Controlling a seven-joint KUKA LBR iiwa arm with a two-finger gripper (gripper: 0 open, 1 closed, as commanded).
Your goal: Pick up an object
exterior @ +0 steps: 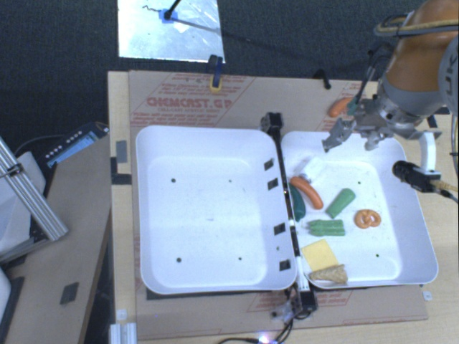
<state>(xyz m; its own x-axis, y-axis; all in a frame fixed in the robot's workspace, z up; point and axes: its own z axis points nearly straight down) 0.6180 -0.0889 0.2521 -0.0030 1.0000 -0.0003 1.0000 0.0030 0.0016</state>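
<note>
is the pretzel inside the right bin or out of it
Inside. The pretzel lies on the right bin floor, right of the green pieces.

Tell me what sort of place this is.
Probably a robotics lab test bench, not a kitchen: two shallow white plastic bins sit clamped on a cardboard-covered board, toy food like a small brown pretzel lies in one, and a grey-and-orange robot arm reaches in.
</note>
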